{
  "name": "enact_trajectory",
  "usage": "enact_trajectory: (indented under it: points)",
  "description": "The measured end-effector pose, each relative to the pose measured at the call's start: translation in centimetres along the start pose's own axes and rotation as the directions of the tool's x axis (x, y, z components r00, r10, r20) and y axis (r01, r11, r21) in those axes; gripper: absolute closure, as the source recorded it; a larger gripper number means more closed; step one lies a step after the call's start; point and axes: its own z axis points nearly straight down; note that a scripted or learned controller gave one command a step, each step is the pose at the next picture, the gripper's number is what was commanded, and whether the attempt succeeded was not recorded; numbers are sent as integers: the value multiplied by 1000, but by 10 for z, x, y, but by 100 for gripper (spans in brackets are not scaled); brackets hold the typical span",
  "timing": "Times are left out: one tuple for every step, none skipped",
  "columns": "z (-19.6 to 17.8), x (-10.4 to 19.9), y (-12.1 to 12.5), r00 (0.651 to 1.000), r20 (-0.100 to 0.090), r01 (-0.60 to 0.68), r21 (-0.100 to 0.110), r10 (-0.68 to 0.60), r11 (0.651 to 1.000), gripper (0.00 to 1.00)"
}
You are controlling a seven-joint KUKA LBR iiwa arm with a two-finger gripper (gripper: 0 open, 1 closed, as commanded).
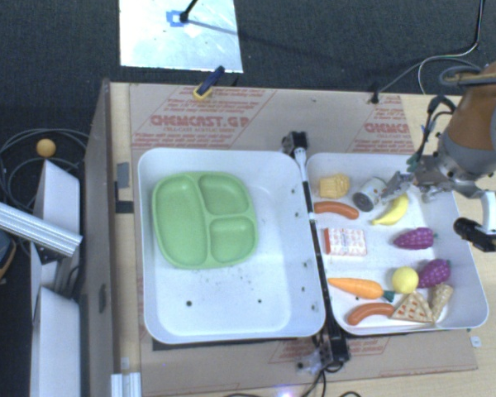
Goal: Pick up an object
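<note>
From the camera view, the desk (231,110) carries two shallow white bins side by side. The left bin (231,304) holds a pale green divided plate (204,219) with three compartments, lying flat toward the bin's far left. The right bin (471,304) holds a scatter of toy food.

The arm (479,122) comes in from the right, and its claw (401,184) sits low over the far part of the right bin, at the far end of a yellow banana (393,212). The banana is small, curved and bright yellow, lying at a slant with its near end pointing left. How far the claw is open I cannot tell, nor whether it has hold of anything.

Just left of the claw lies a small grey cylinder (365,195), and farther left a yellow corn-like piece (334,186). A red sausage (336,210) lies near that, with a red-and-white packet (346,241) nearer still. To the right are two purple grape bunches (414,238) (435,271). Along the near edge lie a carrot (357,287), a lemon (405,279), a second sausage (369,312), a waffle wedge (412,308) and an ice-cream cone (441,299).
</note>
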Motion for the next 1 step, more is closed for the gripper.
enact_trajectory:
  points:
    - [37,-12,-1,1000,-2,-6,5,6,1000,0]
